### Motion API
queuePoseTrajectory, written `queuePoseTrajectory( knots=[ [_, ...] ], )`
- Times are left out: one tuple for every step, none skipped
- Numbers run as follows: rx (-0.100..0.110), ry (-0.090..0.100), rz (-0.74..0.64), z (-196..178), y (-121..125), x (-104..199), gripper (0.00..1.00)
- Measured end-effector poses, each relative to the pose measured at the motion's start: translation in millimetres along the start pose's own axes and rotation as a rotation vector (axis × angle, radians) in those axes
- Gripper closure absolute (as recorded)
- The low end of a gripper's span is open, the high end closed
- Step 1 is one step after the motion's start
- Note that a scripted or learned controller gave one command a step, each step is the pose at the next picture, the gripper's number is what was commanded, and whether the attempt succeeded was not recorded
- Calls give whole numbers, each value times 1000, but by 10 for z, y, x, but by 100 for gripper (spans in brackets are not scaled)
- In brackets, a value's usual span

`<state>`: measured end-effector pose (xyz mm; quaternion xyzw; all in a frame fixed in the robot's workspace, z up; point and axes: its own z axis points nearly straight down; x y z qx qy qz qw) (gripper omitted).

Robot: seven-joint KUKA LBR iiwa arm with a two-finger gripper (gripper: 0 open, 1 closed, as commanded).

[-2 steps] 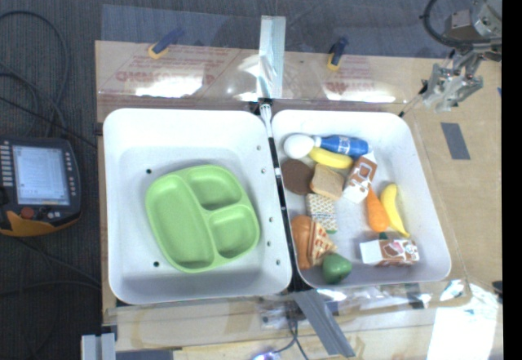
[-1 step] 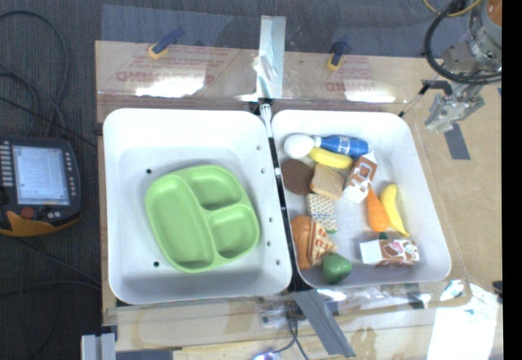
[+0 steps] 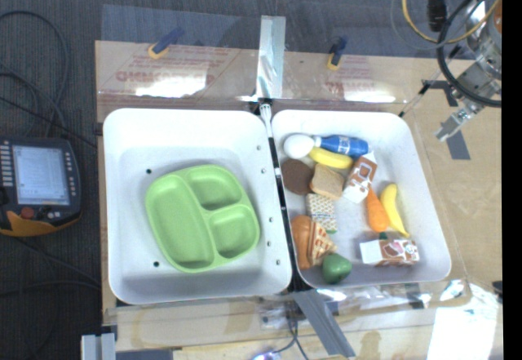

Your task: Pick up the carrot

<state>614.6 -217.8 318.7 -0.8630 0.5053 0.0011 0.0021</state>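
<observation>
Looking down, we log:
Carrot: small orange tapered plastic carrot (image 3: 376, 211) lies at the right bin's centre-right, just beside a yellow banana (image 3: 393, 206).
Right bin: shallow white tub (image 3: 426, 187) crowded with toy food.
Left bin: white tub (image 3: 122, 187) bearing a green sectioned plate (image 3: 200, 215).
Gripper: grey two-finger tool (image 3: 457, 117) at upper right of the frame, outside the bins; we cannot tell its grip.
</observation>
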Motion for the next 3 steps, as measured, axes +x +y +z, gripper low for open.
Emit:
queuePoseTrajectory(
  knots=[
    [-2, -1, -460, 47, 211, -188, 100],
    [0, 0, -861, -63, 283, -122, 100],
    [5, 9, -857, -928, 299, -131, 100]
  ],
)
